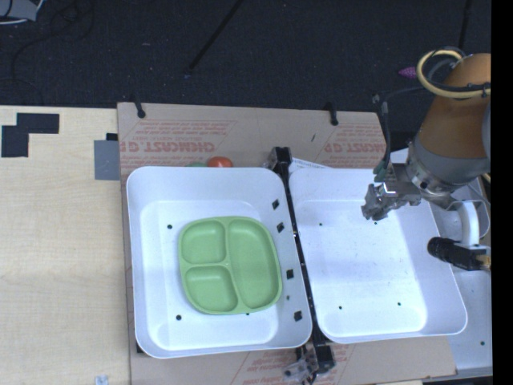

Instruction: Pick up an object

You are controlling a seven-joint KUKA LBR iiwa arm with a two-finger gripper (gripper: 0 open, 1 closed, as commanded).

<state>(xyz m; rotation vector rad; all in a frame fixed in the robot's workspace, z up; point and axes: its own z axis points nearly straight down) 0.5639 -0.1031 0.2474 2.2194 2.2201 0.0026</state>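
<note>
Green plate (230,265) in left bin (152,199); end effector (375,207) over right bin (401,311), grip state unclear.

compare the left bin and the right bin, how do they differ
The left bin holds a green divided plate with three compartments lying flat on its floor; the right bin shows bare white floor with a few dark specks. The gripper hangs over the right bin's far side, while nothing hangs over the left bin. Both are shallow, white, rounded at the corners, and sit side by side, joined by black clips.
</note>
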